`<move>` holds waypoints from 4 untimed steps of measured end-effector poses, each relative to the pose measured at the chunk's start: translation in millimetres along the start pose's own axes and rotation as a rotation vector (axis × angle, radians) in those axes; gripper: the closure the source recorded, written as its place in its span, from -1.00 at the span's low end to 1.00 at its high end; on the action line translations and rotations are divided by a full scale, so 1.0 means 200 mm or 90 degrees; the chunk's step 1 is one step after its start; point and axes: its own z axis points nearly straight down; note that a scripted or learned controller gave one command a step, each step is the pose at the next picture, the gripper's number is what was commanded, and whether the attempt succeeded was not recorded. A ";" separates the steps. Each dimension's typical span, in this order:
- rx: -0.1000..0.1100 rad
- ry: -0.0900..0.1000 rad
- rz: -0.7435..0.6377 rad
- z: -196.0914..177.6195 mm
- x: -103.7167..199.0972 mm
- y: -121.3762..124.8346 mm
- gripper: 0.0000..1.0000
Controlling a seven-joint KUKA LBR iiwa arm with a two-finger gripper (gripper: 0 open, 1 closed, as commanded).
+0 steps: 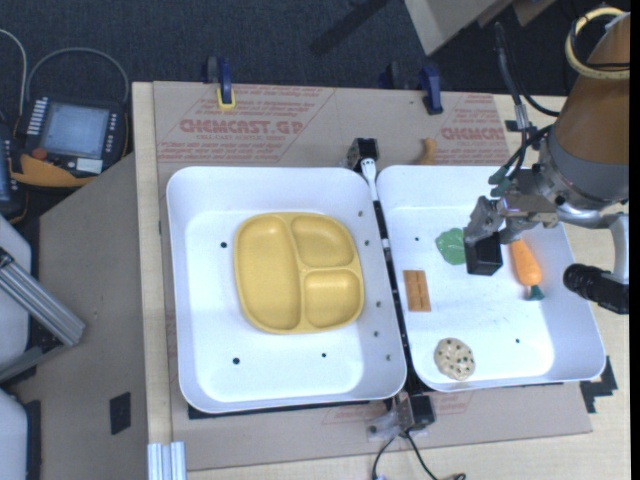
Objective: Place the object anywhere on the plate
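The worktop (290,118), a brown board with red lettering, carries two shallow white bins side by side. The left bin (200,368) holds a yellow plate (298,271) with three compartments, lying flat near its middle and well apart from the fingers. The right bin (570,353) is where the arm (590,118) reaches in, grey with an orange section above the wrist.

The fingers (483,253) point down into the upper middle of the right bin, dark and blocky at their tip. Whether they are apart or together cannot be told from this slant, and nothing shows plainly between them.

A green object (451,246) lies on the bin floor just beside the fingers, on the side toward the plate, touching or nearly touching the dark tip; which of the two cannot be told. An orange carrot (526,266) lies just beside the fingers on the opposite side, its length running toward the near edge of the bin. A small brown rectangular block (417,290) lies nearer the camera and toward the plate from the fingers, close to the wall between the bins. A round speckled cookie (454,358) lies farthest from the fingers, near the front rim of the right bin.
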 end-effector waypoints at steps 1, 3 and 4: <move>0.000 0.000 0.000 0.01 0.23 0.09 1.00; 0.000 0.001 0.000 0.13 0.75 0.31 1.00; 0.001 0.001 0.000 0.25 0.96 0.40 1.00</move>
